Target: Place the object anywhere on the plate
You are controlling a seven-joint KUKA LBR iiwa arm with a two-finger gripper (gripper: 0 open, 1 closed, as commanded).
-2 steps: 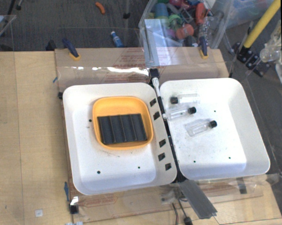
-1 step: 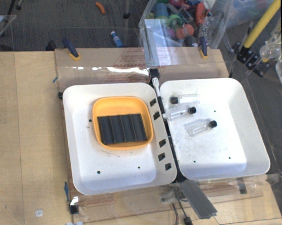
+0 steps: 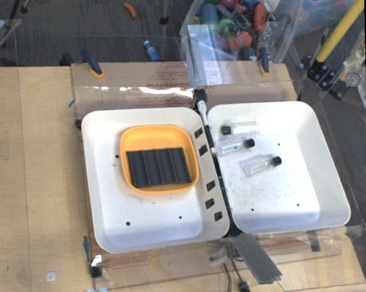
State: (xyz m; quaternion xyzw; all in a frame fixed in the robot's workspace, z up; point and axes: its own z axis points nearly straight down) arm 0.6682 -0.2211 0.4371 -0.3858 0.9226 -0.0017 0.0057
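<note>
Vials are what the task turns on: three small clear ones with black caps lie on their sides in the right bin (image 3: 305,198), well apart from the orange plate (image 3: 159,137), which sits in the left bin (image 3: 107,217) and carries a dark ribbed insert (image 3: 158,167). Going from near to far, the nearest vial (image 3: 260,165) lies alone toward the bin's middle with its cap pointing right, so it looks the easiest to take; the middle vial (image 3: 234,146) and the far vial (image 3: 236,130) lie closer to the dividing wall between the bins, where fingers would have less room. Since the pincer cannot be seen at this moment, its state cannot be told, and nothing is held. The step in hand is judged to be the first pick. To do it well, the pincer should come straight down over the nearest vial's glass body, fingers set across its short axis, because a round, smooth vial is likely to roll or squirt out if pinched along its length or off-centre. Lifting clear of the divider before crossing left, and releasing low over the plate, should keep the vial from bouncing off the ribbed insert.
</note>
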